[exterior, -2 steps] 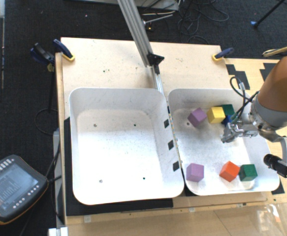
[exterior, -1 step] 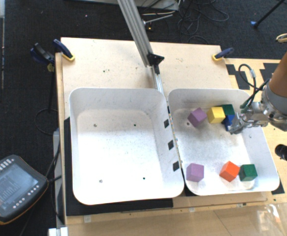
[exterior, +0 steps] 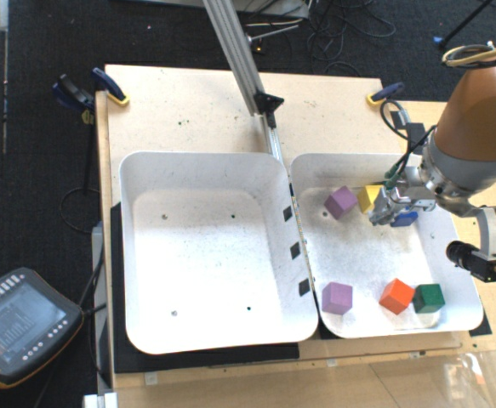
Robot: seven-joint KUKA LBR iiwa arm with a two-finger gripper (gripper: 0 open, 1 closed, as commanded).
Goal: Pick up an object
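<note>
In the right bin (exterior: 362,167) my gripper (exterior: 390,214) hangs low near the back, beside a yellow block (exterior: 367,197) and over a small blue piece (exterior: 405,219). A purple block (exterior: 341,202) lies just left of the yellow one. Toward the front of the same bin sit another purple block (exterior: 337,297), an orange block (exterior: 396,297) and a green block (exterior: 429,297). The wrist hides the fingertips, and nothing is visibly held between them.
The left bin (exterior: 145,172) stands beside the right one, sharing a raised middle wall. A metal pole (exterior: 235,45) slants down from the back to the bench between the bins. A teach pendant (exterior: 22,325) lies off the bench at lower left.
</note>
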